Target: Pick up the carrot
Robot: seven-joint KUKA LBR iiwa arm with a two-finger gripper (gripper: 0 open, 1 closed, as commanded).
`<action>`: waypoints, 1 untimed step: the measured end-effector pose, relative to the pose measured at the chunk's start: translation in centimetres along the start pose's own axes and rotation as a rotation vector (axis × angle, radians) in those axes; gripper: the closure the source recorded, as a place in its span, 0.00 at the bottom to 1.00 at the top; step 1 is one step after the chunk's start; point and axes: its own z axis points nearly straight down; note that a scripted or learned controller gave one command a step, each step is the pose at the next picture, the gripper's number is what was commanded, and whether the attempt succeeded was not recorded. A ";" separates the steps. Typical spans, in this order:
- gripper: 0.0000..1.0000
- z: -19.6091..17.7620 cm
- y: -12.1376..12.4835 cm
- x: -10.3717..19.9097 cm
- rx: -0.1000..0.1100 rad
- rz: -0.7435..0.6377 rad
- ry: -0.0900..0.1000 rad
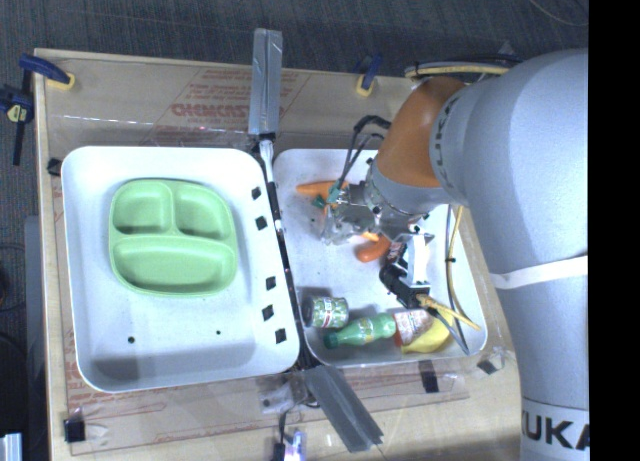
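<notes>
Carrot first: we can see the small orange plastic carrot [314, 189] with a green top lying in the upper left part of the right shallow white bin [300, 334], close to the divider between the two bins. Just to its right sits the end effector [345, 217], a metal-looking cluster hanging off the grey KUKA arm [520, 199] with the orange band [412, 144] above the wrist. It's hovering right beside the carrot, maybe touching it, but we honestly can't tell whether it's clenched or released, too much clutter and cabling in the way. Another small orange piece [372, 246] shows just below the end effector; we can't make out what it is.

Lower in the same bin we've got a green can [326, 311], a green plastic bottle [362, 330] lying on its side, and something yellow with a red label [422, 332] tucked next to it.

Over in the left white bin [90, 349] sits a light green divided plate [173, 238] with three compartments. Both bins rest on the wooden table [150, 99].
</notes>
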 end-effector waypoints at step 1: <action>0.00 0.0 0.0 0.0 0.000 0.000 0.000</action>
